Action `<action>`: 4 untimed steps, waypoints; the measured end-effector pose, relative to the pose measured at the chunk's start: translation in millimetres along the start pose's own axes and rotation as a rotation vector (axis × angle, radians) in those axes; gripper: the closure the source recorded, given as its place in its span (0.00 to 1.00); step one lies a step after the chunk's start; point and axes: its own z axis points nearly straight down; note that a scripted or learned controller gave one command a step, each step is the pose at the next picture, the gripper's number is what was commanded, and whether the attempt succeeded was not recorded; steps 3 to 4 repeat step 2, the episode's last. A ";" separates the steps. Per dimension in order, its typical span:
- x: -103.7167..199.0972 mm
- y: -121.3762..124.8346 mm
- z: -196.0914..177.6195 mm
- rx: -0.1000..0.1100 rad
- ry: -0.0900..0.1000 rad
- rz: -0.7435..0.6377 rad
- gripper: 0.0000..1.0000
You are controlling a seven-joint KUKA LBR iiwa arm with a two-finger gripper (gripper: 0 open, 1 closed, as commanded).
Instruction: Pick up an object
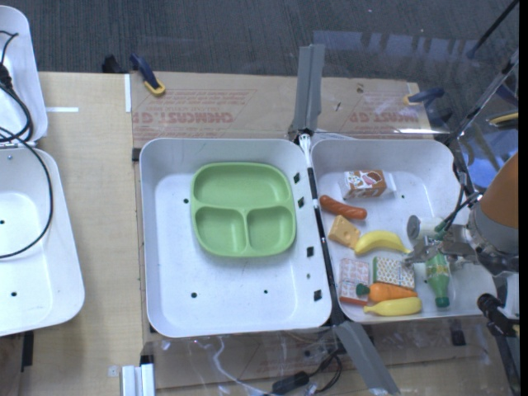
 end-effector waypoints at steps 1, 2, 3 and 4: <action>1.1 0.8 -8.9 0.000 0.002 0.000 1.00; 86.3 -12.9 -155.8 0.007 -0.003 0.041 1.00; 86.3 -12.9 -155.8 0.007 -0.003 0.041 1.00; 86.3 -12.9 -155.8 0.007 -0.003 0.041 1.00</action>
